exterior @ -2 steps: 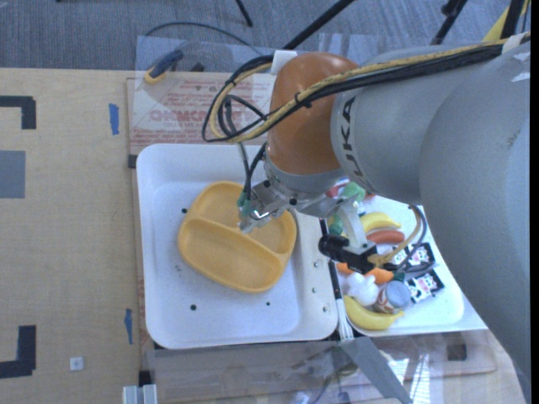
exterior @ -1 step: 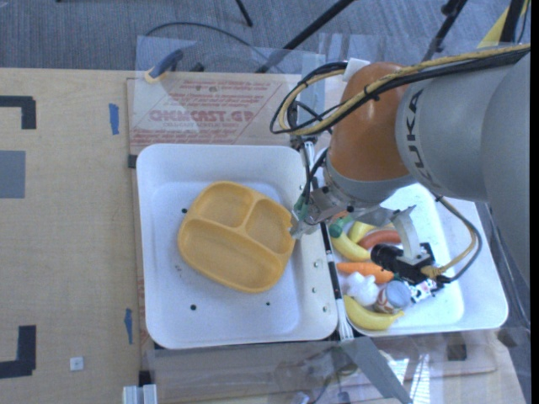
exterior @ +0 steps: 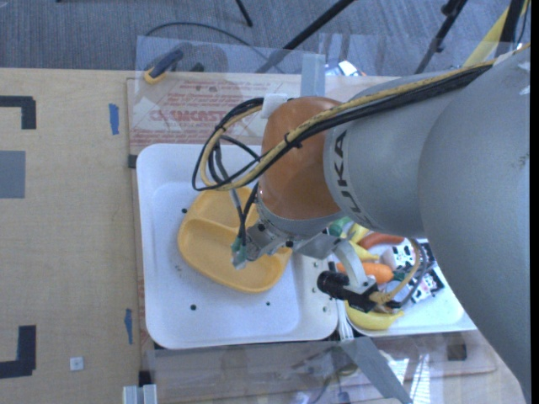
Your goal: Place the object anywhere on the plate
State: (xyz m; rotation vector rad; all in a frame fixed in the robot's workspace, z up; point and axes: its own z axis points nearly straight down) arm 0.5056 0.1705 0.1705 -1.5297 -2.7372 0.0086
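Gripper [exterior: 244, 253] over yellow plate [exterior: 206, 242] in left bin [exterior: 160, 225]; finger state unreadable. Toy food pile [exterior: 379, 280] in right bin [exterior: 446, 310].

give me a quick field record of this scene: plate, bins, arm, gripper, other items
plate: yellow divided plate, lying in the left bin
left bin: white, holds the plate
right bin: white, holds a pile of toy foods, with a banana at the near edge
arm: grey with orange band, reaching over both bins
gripper: over the plate's right part; fingers unclear
object held: cannot tell
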